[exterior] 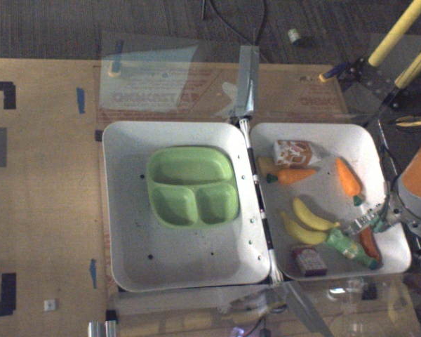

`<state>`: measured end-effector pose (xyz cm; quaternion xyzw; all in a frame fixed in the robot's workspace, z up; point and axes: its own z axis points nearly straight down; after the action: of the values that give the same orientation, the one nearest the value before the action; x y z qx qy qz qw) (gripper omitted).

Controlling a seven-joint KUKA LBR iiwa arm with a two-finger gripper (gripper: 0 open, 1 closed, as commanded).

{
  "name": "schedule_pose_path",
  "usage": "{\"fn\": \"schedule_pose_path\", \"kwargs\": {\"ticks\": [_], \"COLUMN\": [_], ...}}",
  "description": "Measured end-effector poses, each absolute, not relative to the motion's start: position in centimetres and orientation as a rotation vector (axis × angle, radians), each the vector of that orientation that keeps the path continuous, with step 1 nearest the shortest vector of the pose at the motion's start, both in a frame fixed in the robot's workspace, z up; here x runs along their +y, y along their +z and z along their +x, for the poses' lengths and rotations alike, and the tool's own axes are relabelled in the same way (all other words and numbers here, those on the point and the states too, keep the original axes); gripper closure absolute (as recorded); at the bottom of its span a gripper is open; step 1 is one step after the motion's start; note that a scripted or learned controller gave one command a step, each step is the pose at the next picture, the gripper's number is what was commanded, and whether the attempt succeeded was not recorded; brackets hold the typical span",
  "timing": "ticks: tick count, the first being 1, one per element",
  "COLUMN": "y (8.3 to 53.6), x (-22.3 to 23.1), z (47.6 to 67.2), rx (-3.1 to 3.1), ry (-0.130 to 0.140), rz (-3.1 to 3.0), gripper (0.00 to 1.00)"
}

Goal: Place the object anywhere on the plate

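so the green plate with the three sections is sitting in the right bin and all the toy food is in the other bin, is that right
Not quite. The camera view shows the green plate in the left bin, not the right one. The toy food, including the bananas and carrots, lies in the right bin.

The green three-compartment plate [192, 186] lies flat in the left bin [126, 244], toward twelve o'clock of the bin's centre.

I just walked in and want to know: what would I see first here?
A bright green divided plate sits in the left white bin. The right bin holds toy food: two yellow bananas, orange carrots and a green bottle. The robot's hand reaches in from the right.
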<state>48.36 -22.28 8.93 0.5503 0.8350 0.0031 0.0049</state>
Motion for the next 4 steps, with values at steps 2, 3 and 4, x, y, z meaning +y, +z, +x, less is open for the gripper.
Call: {"fn": "schedule_pose_path", "kwargs": {"ticks": [2, 3, 4], "y": [10.5, 18.5, 12.0], "x": [-14.7, -8.1, -17.1], "z": [48.3, 48.1, 47.9], "rx": [2.625, 2.670, 2.727], "ry": [0.002, 0.001, 0.000], "rz": [1.728, 1.652, 1.558], "gripper": [1.00, 1.00, 1.00]}}
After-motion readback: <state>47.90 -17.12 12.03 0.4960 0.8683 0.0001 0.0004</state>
